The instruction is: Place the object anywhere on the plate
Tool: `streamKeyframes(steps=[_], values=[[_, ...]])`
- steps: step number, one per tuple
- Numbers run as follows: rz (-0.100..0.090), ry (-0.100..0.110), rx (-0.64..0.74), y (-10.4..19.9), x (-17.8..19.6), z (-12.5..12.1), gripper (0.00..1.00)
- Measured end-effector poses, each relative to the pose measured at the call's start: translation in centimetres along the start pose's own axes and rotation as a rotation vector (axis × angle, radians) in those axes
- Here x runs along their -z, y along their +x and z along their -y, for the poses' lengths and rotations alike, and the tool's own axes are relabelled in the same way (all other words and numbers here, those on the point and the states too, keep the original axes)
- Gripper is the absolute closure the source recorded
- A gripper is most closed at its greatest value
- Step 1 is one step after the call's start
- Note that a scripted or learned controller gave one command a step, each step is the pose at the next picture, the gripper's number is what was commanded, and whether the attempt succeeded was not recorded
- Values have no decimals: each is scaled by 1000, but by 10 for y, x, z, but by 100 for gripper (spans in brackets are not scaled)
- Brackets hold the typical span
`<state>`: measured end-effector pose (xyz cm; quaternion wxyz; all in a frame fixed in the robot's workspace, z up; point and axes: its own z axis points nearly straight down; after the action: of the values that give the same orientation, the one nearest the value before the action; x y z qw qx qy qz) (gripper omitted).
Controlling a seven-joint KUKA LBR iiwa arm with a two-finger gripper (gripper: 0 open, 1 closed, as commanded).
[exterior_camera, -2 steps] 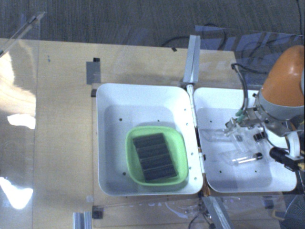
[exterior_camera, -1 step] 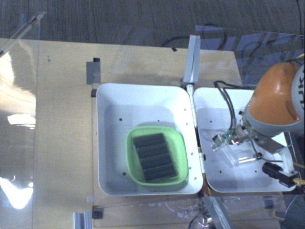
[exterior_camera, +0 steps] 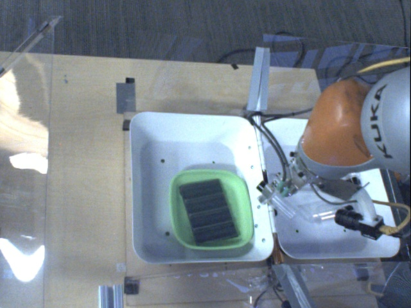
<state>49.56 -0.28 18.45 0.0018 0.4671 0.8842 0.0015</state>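
While the pincer (exterior_camera: 277, 194) hung over the right bin (exterior_camera: 334, 246), its grip impossible to tell, a good step probably meant withdrawing cleanly without nudging anything. Left bin (exterior_camera: 148, 172): green plate (exterior_camera: 241, 201), with the dark ridged object (exterior_camera: 207, 210) lying flat on it.

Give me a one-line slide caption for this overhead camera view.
Dark ridged rectangular block lying on green square plastic plate in left white bin; grey-and-orange arm's pincer over the right bin.

Two white bins (exterior_camera: 144, 172) side by side on wood bench (exterior_camera: 70, 191), grey carpet (exterior_camera: 160, 11) behind.
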Motion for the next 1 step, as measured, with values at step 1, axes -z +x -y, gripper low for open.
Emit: streamKeyframes(steps=[1], values=[[-1, 1, 133, 45, 0, -22, 100]])
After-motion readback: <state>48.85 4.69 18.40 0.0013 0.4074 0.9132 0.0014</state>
